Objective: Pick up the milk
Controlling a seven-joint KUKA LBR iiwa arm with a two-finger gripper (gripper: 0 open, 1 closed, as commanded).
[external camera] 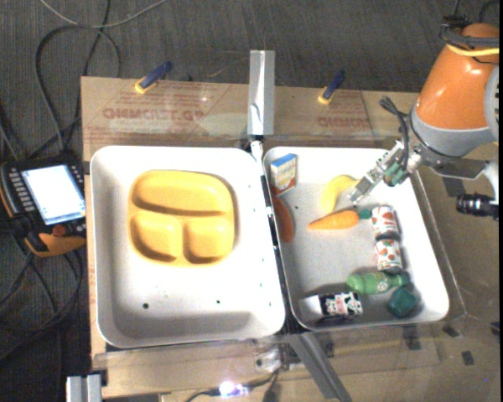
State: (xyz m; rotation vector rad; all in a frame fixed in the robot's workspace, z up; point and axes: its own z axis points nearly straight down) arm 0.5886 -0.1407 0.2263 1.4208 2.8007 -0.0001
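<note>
Task status: not started. The milk (283, 172) is standing upright in the right bin (432, 249), in the bin's far corner beside the wall shared with the left bin (109, 249). My fingers (358, 192) are hanging well apart from it, above a yellow fruit (336, 190) and a carrot (334, 219). They are sitting narrow, nearly together, and gripping nothing. Remaining steps: travel to the carton, open, close, lift.

Note: a cow-patterned pack (341, 305) is lying near the counter's near edge. At this resolution it may also be a dairy item.

The counter (176, 115) is showing bare wood, with blue clamps (153, 76) on its far edge. A yellow tray (184, 216) is occupying the left bin. A lit pendant (46, 195) is resting off the counter's left edge, on dark carpet strewn with cables.
</note>
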